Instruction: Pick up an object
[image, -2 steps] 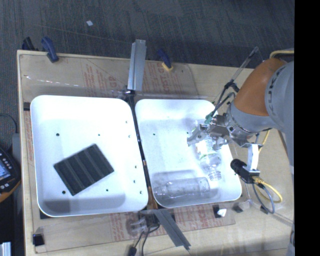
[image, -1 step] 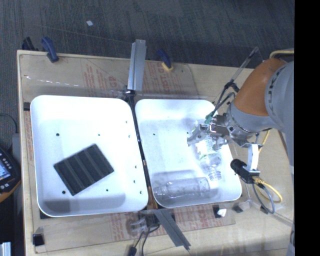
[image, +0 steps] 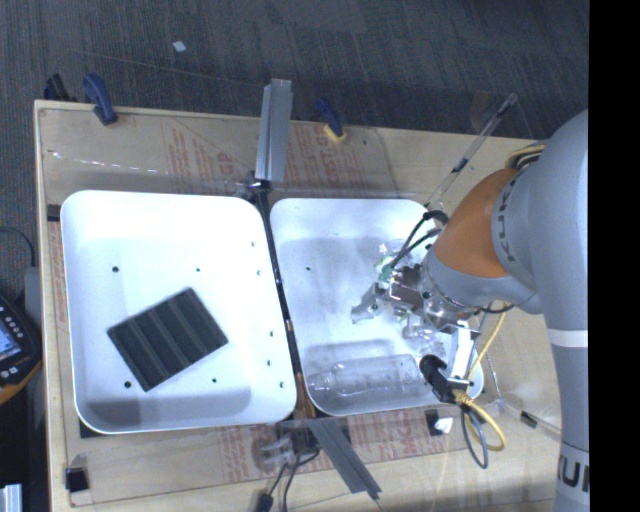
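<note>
A pale wooden bench is seen from above, set on a dark carpeted floor; blue clamps are fixed along its far edge, and a grey metal bar stands between the two white bins at the back; a handheld device is glimpsed at the left border. In the left bin a dark ribbed panel is laid flat, tilted to the walls. In the right bin a clear plastic bottle is laid on its side along the near wall (its outline is faint against the white). The arm is reached in from the right, and the gripper is held low over the right bin's middle; whether the fingers are spread or pressed together cannot be told. The bottle is found just nearer the camera than the gripper, apparently apart from it.
</note>
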